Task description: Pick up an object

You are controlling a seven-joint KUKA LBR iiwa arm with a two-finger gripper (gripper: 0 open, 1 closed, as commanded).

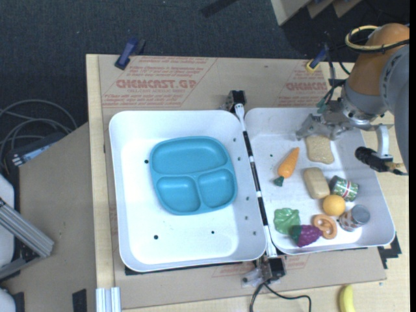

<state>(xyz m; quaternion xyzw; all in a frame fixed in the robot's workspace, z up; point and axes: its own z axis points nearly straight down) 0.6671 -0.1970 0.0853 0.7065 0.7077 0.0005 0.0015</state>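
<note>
- Nearest the camera, a purple item (308, 234) and green leafy toy (285, 219) are seen at the right bin's (272, 148) 6 o'clock edge, beside a pretzel (324, 226).
- An orange fruit (333, 205), a can (344, 188) and two bread pieces (316, 182) are grouped toward 3 o'clock; a carrot (288, 163) lies at centre.
- At 12 o'clock the gripper (323, 127) is poised over the upper bread piece (320, 150); whether it is clenched or released cannot be told.
- A blue divided tray (192, 174) is held in the left bin (130, 174).

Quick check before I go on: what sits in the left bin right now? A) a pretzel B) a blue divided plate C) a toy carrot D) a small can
B: the blue divided plate lies in the left bin; the other items are all in the right bin.
</note>
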